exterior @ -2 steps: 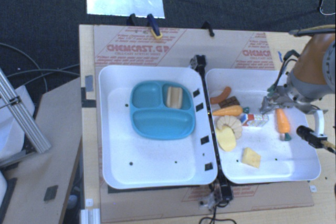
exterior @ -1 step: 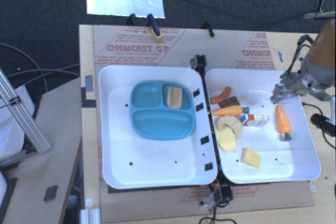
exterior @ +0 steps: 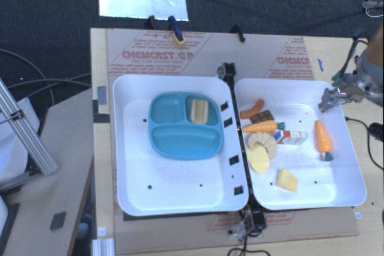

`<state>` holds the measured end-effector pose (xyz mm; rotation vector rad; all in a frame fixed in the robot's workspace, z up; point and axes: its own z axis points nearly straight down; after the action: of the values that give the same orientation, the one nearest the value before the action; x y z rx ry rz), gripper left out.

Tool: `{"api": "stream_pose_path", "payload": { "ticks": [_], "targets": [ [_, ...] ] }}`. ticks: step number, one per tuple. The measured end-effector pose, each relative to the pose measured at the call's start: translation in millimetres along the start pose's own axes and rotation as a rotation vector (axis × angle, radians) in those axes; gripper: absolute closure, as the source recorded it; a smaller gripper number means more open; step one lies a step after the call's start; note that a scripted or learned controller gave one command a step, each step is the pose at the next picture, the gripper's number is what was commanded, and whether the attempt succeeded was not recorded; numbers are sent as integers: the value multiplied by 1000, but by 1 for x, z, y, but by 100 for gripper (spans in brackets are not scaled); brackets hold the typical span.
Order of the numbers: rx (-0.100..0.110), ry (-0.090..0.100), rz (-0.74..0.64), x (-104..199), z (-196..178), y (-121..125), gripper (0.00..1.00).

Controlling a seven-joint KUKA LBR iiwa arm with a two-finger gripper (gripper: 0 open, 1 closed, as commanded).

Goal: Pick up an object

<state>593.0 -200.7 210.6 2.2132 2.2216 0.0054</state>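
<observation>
The right bin (exterior: 342, 189) holds several toy foods: a sausage (exterior: 252, 108), a brown block (exterior: 262, 117), a carrot lying sideways (exterior: 261, 127), a small carton (exterior: 292, 137), a ridged pastry (exterior: 264, 141), a pale yellow round piece (exterior: 258, 159), a cheese wedge (exterior: 287, 180) and a second carrot (exterior: 323, 138) near the right wall. My gripper (exterior: 329, 101) hangs over the bin's far right corner, above and just beyond that second carrot, apart from every item. Nothing shows in it.
The left bin (exterior: 138, 189) carries a blue divided plate (exterior: 183, 126) with a tan bread piece (exterior: 199, 111) in its upper right compartment. A black clip strip (exterior: 235, 129) runs between the bins. Cables (exterior: 372, 129) lie right of the bench.
</observation>
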Motion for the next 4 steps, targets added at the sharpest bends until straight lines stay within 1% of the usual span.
{"api": "stream_pose_path", "payload": {
  "ticks": [1, 2, 3, 4],
  "targets": [
    [2, 1, -1, 0, -15, 1, 100],
    [7, 3, -5, 50, -5, -12, 100],
    [7, 3, -5, 101, 3, -31, 100],
    [7, 3, -5, 152, 6, -39, 100]
  ]
}}
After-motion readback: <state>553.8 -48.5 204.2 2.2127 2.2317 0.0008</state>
